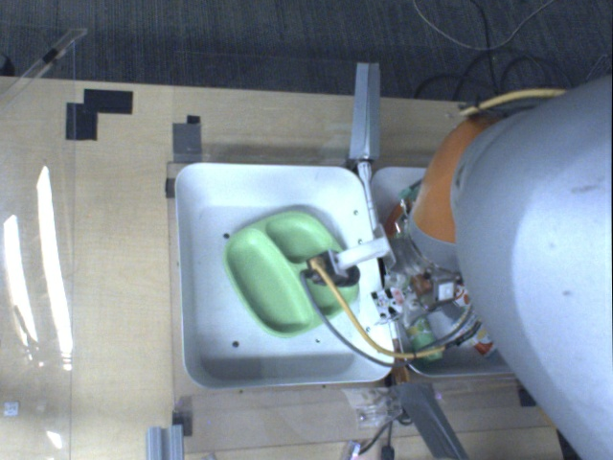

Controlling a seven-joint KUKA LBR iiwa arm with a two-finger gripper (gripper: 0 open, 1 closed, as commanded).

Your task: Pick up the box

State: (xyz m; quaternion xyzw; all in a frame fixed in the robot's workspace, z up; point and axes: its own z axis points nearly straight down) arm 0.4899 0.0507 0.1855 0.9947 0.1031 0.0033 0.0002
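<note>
A grey KUKA arm with an orange band reaches in from the right, covering most of the right bin. Its gripper is low at that bin's left edge, beside the divider; whether it is open or closed cannot be told. A pale green two-lobed dish lies in the left bin. Small items crowd beneath the wrist; which is the box cannot be told.
</note>
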